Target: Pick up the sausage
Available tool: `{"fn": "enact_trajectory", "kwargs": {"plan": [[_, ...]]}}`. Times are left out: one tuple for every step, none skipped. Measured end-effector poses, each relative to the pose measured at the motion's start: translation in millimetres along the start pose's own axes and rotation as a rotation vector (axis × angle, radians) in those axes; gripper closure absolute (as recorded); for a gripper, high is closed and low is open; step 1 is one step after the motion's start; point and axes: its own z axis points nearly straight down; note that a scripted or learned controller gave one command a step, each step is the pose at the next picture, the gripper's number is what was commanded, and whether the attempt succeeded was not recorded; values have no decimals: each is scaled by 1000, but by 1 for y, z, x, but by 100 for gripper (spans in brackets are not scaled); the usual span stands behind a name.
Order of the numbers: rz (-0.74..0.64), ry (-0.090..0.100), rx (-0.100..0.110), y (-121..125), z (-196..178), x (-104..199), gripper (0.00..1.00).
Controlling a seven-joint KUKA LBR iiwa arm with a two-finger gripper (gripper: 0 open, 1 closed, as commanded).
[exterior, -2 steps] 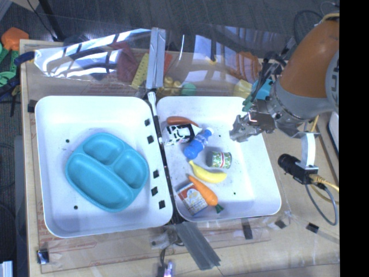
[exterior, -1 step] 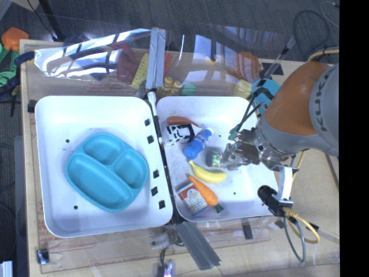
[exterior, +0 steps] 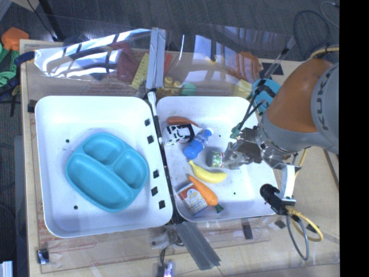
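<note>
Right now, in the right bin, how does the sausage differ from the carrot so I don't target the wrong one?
The sausage is reddish brown with no top; the carrot is brighter orange with a green tip. The sausage lies near the bin's far left corner, the carrot near the front edge beside a small carton. The sausage lies almost level across the view, the carrot slants. Both are slim, elongated and untouched.

A pale wooden table is seen from above, set on dark grey carpeted floor. Along its far edge a clear plastic screen is stood, on which bright glare is thrown. Black cables are trailed across the floor at upper left.
</note>
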Motion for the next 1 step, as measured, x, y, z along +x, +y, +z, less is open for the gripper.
{"fn": "enact_trajectory", "kwargs": {"plan": [[138, 2, -5, -16, -5, 50, 100]]}}
